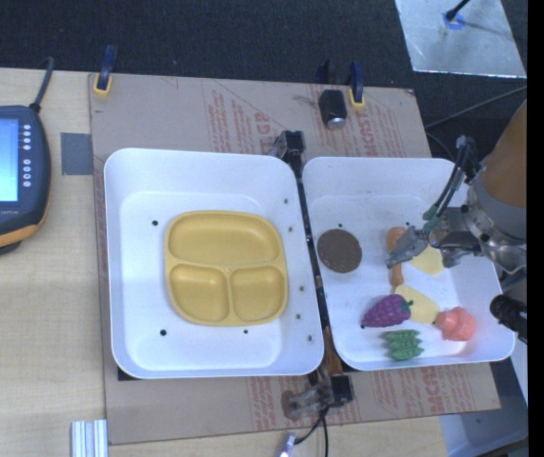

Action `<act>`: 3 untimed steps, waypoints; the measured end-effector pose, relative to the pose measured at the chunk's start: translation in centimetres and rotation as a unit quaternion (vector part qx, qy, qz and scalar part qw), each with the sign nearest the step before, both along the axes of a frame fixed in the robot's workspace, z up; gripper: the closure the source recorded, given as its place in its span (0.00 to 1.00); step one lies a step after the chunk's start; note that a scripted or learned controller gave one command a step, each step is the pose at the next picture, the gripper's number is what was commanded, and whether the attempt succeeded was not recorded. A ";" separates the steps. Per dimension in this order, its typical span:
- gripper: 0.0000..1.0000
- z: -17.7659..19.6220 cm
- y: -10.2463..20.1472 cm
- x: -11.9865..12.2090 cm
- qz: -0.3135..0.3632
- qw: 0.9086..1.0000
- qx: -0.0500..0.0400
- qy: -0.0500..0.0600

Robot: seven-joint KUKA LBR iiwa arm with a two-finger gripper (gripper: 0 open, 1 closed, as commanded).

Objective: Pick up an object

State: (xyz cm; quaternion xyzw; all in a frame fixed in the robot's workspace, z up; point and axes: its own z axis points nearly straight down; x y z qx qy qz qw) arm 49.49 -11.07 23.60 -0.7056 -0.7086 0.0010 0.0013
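The right bin (367, 184) holds toy foods. A brown round disc (339, 251) lies at its left middle, and an orange piece (396, 240) sits just right of it. Lower down lie purple grapes (386, 311), a pale yellow piece (422, 305), a green item (403, 344) and a pink-red item (456, 323). Another yellow piece (430, 262) lies under the gripper. My gripper (411, 248) reaches in from the right, its fingertips low over the orange piece and that yellow piece. Nothing shows between its fingers.
The left bin (129, 255) holds a yellow divided plate (226, 265). A teach pendant (0, 179) lies on the bench at the far left. Clamps (333, 106) sit along the cardboard's far edge, and a bracket joins the two bins.
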 end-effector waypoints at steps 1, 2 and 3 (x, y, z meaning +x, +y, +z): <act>0.00 -13.1 -1.0 6.6 0.001 1.000 0.000 0.002; 0.00 -14.5 -6.7 0.5 -0.001 1.000 -0.001 0.001; 0.00 -14.4 -1.3 9.8 0.002 1.000 0.000 -0.001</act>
